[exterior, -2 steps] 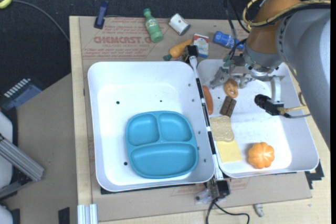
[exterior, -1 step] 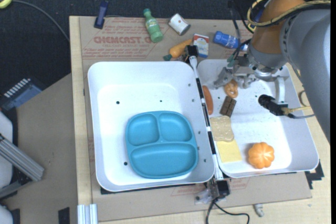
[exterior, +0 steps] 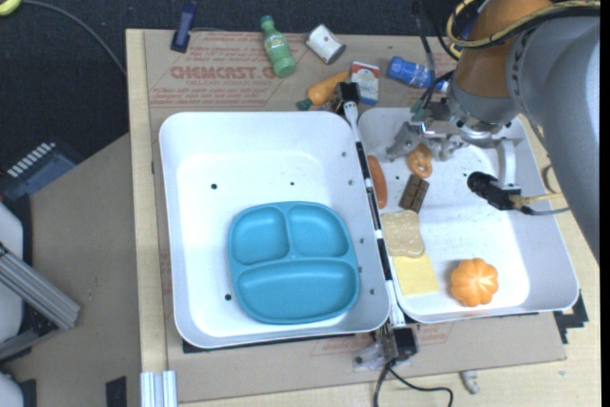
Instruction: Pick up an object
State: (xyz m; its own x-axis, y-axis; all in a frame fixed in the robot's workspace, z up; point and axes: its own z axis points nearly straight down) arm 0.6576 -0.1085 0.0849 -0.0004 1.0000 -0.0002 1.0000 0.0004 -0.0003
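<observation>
My gripper (exterior: 420,144) hangs low over the far left part of the right bin (exterior: 543,253), at the end of the grey arm with its orange band. A small round brown pastry (exterior: 419,164) lies right under it; whether they touch I cannot tell. Just nearer lies a dark brown chocolate bar (exterior: 413,193). A reddish sausage (exterior: 378,181) rests against the bin's left wall. Toward the front sit a slice of toast (exterior: 402,232), a yellow cheese slice (exterior: 416,274) and an orange mandarin (exterior: 474,281).
The left bin (exterior: 191,167) holds a blue divided plate (exterior: 293,260). Behind the bins, on the board, lie a green bottle (exterior: 277,48), a white can (exterior: 325,43), a blue can (exterior: 410,71), a small carton (exterior: 363,81), a carrot (exterior: 324,91) and a blue marker (exterior: 183,26).
</observation>
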